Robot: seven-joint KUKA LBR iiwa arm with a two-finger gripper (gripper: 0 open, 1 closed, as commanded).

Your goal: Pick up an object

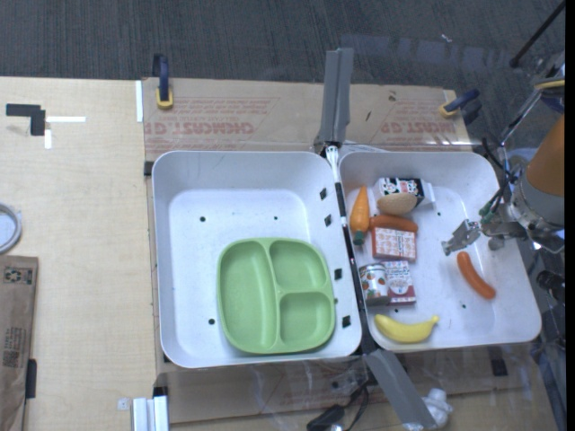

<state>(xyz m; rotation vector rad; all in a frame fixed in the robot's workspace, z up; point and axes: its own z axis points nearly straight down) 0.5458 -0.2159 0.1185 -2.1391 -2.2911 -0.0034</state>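
Note:
My gripper [461,237] hangs over the right bin [503,326], its fingers spread open with nothing between them. Just below and to its right lies an orange-red sausage [475,275] on the bin floor. Along the bin's left side sit a carrot [360,208], a black-and-white carton [401,189], a bread roll [397,204], a hot dog [395,224], a red-and-white box [393,243] and a small food box [388,283]. A yellow banana [406,328] rests at the front.
The left bin [180,241] holds a green divided plate [276,294]. A grey divider post [337,97] rises between the bins at the back. Clamps [163,92] grip the cardboard behind. Bare bin floor lies right of the gripper.

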